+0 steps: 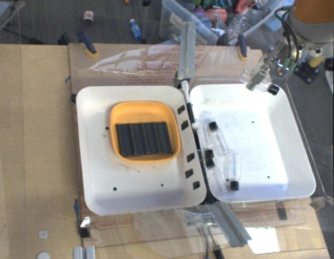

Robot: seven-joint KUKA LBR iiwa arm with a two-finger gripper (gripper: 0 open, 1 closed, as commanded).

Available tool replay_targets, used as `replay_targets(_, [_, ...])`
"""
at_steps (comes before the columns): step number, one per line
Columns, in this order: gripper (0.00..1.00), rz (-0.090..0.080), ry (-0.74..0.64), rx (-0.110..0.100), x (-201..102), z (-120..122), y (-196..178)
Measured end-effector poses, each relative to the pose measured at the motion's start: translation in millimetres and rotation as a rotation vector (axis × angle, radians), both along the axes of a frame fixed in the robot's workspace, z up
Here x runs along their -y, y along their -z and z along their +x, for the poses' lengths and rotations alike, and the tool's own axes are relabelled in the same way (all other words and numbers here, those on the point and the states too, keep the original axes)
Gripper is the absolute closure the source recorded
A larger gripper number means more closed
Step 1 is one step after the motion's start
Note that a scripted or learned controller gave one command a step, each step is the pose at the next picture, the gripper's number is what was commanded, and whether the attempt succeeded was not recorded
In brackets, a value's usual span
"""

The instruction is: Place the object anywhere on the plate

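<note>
Two white bins sit side by side on the surface. The left bin (96,193) holds one orange plate (145,111) bearing a dark ribbed slab (144,139). Right of the plate, the right bin (274,123) holds two clear tubes (232,169) with black caps, lying flat. The end effector (262,80) hovers above that bin's far edge; I cannot tell its opening.

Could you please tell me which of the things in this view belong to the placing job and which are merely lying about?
Belonging to the job:
- yellow plate in the left bin
- clear tubes with black caps in the right bin
- gripper above the right bin's far edge

Lying about:
- tub of toys
- blue clamps on the bench
- small bottle
</note>
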State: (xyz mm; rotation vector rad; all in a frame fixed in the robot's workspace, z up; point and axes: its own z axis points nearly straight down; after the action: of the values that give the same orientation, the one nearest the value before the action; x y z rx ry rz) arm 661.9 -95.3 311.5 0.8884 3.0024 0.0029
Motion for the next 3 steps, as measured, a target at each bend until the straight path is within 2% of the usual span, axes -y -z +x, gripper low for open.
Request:
replay_targets(1, [1.0, -0.001, -0.093, -0.001, 43, -7, -127])
replay_targets(2, [1.0, -0.005, -0.361, 0.001, 71, -6, -124])
replay_targets(3, [1.0, -0.008, -0.525, 0.002, 111, -1, -127])
